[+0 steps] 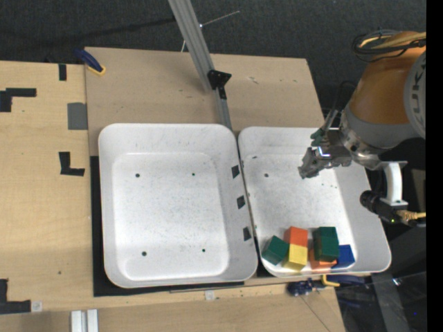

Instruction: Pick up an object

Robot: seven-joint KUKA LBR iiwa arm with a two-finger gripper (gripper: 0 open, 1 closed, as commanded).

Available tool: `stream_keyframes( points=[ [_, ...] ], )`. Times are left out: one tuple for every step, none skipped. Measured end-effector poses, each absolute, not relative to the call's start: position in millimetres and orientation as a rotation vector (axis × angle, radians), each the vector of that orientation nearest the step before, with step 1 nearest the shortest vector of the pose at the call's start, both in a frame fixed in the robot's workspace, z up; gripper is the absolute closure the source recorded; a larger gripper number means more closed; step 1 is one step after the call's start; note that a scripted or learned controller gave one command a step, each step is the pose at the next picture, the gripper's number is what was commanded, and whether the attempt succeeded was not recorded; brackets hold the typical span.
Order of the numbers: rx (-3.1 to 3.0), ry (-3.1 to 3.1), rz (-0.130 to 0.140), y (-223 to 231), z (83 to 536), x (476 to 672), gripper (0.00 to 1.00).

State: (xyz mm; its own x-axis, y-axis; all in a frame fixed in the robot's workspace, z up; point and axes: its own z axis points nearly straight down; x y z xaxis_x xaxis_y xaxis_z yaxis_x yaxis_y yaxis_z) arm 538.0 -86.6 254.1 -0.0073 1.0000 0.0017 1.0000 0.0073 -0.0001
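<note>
Blocks lie clustered at the near edge of the right bin (360, 206): a green block (275, 249) at the left of the group, an orange block (298, 236) with a yellow block (297, 255) just in front of it, a dark green block (326, 242) to their right, and a blue block (345, 255) at the far right. A second orange piece (320, 261) shows low between the yellow and blue ones. The blocks touch or nearly touch one another; exact contacts within the pile cannot be resolved.

Gripper (309, 169) sits over the upper part of the right bin, well apart from the block cluster, with bare bin floor between them. Nothing is visible between its fingers. Whether the tool is spread or pressed together cannot be told; the tip is small and dark against the bin.

Arm (387, 102) enters from the right, its orange band above the wrist over the bin's right rim.

Left bin (111, 185) sits beside the right bin, rims touching along the middle. Both rest on the wooden bench (152, 81). A slanted metal pole (190, 26) crosses the bench behind the bins.
</note>
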Motion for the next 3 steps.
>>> stream_keyframes(
  points=[
    [-2.213,-2.228,-0.002,-35,260,552.2,1.0],
    [-2.212,-2.227,0.002,21,245,564.9,1.0],
    [-2.212,-2.228,-0.001,74,249,578.0,1.0]
  ],
)
